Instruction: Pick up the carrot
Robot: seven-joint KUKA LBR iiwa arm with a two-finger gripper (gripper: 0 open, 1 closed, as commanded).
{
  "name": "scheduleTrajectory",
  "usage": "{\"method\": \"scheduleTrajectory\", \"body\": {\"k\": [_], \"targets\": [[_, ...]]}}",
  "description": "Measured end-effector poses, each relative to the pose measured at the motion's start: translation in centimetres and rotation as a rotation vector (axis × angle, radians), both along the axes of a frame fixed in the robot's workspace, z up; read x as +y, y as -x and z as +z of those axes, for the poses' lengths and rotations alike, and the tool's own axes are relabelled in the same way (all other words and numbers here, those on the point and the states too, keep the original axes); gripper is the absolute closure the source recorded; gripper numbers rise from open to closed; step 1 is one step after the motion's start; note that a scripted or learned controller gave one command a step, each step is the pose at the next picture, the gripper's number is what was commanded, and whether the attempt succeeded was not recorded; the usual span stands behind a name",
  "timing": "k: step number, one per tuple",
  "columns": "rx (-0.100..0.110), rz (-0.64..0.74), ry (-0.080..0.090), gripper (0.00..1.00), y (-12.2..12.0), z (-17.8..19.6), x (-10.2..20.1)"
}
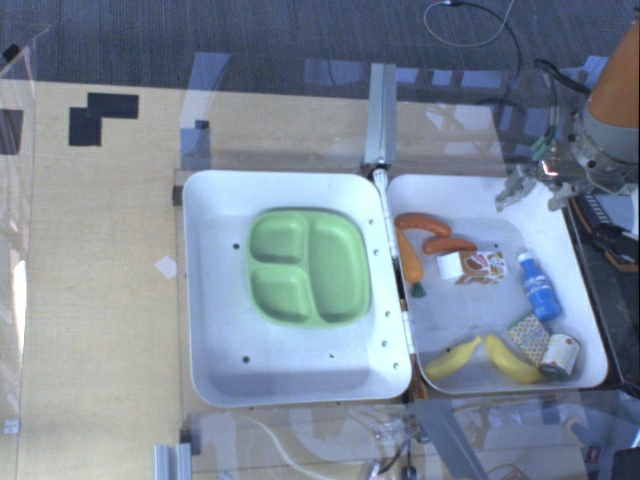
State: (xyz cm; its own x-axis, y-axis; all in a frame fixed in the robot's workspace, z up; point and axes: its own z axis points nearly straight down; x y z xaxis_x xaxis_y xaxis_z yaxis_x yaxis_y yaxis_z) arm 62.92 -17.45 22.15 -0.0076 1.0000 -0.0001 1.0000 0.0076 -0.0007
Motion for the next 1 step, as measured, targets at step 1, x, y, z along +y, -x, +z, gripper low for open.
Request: {"method": "scheduleTrajectory", "body": {"k": [1], "targets": [[-0.002, -0.027, -0.001, 0.0, 4.03, -11.65, 6.81]]}}
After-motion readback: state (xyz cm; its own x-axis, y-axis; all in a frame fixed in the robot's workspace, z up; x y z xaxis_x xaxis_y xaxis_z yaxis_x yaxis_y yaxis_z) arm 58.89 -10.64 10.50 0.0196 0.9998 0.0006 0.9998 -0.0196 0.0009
